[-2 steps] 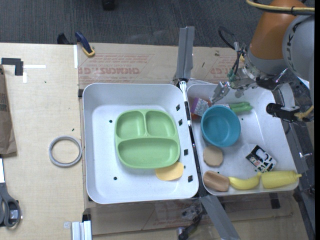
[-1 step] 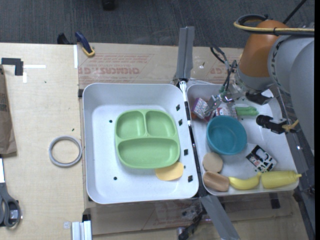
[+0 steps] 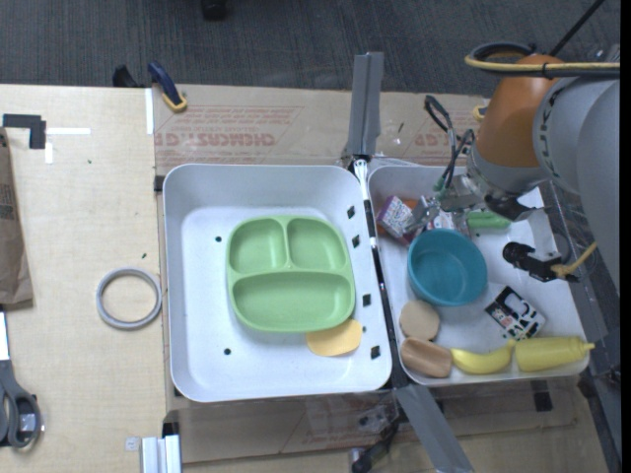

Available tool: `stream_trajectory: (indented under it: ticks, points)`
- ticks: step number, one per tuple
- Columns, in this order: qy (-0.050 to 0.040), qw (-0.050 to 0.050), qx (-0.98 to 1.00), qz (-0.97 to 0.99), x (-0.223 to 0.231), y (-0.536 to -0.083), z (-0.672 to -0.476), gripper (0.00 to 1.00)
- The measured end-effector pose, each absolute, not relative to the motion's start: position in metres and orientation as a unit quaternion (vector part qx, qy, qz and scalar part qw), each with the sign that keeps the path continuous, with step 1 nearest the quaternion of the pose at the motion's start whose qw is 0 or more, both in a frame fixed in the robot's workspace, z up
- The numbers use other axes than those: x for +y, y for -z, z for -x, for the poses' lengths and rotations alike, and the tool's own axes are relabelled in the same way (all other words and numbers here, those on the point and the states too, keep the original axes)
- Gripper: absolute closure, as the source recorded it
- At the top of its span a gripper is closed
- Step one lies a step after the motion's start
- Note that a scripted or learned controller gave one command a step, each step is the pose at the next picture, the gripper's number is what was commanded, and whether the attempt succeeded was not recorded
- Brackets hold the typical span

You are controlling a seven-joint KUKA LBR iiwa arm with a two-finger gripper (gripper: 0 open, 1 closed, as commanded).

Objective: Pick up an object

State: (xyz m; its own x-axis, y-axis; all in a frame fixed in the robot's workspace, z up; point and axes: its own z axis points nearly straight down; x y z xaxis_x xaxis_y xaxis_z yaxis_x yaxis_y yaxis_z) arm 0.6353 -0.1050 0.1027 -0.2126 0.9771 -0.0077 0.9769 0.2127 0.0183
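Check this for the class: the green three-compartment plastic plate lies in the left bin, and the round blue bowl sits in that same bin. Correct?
Not quite. The camera view shows the round blue bowl in the right bin; the green three-compartment plastic plate does lie in the left bin.

Even, fairly bright overhead light falls on both white bins (image 3: 187, 294), leaving only soft, short shadows under the green divided plate (image 3: 291, 274) and the blue bowl (image 3: 448, 268). The bin walls are near white but not blown out, with mild glare on the orange band (image 3: 513, 116). The picture is slightly soft and grainy, and the dark floor (image 3: 246, 18) at the top shows little detail.
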Motion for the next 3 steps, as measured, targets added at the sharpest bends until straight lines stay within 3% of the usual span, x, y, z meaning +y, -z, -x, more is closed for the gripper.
stream_trajectory:
  ticks: [2, 3]
  points:
    - [-0.0054, 0.010, 0.750, -0.662, -0.097, -0.101, -0.584, 0.00]
    - [-0.0041, 0.010, 0.812, -0.583, -0.103, -0.101, -0.578, 0.00]
